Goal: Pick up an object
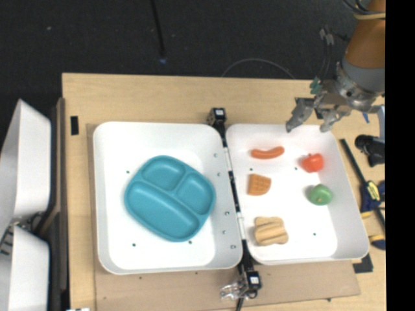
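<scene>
The right bin holds several small food toys: a red sausage, a red pepper, an orange waffle piece, a green apple and a tan bread loaf. My gripper hangs over the bin's far edge, above and behind the sausage and the pepper. Its two fingers are spread apart with nothing between them. The left bin holds a teal divided plate.
A black clamp sits at the far end of the seam between the bins, and another clamp at the near end. Tools lie on the bench right of the right bin. A white box stands at far left.
</scene>
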### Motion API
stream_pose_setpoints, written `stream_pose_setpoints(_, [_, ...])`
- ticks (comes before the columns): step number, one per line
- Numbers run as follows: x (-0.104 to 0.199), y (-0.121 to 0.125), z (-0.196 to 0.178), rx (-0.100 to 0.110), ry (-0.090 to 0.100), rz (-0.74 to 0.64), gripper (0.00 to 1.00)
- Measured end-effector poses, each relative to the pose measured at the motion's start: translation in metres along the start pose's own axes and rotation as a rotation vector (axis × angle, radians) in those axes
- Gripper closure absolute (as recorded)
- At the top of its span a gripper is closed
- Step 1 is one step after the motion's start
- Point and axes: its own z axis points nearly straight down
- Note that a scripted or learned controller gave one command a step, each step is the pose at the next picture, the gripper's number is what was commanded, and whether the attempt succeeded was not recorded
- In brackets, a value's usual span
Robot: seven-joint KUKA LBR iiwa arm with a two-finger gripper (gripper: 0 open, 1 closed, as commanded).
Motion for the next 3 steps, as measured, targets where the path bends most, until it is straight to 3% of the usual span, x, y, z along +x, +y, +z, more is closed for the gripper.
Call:
stream_pose_setpoints(1, [0.0,0.002,-0.009,-0.013,-0.001,-0.002,0.0])
stream_pose_setpoints(3, [-0.002,0.007,0.075,-0.009,-0.005,0.001,0.0])
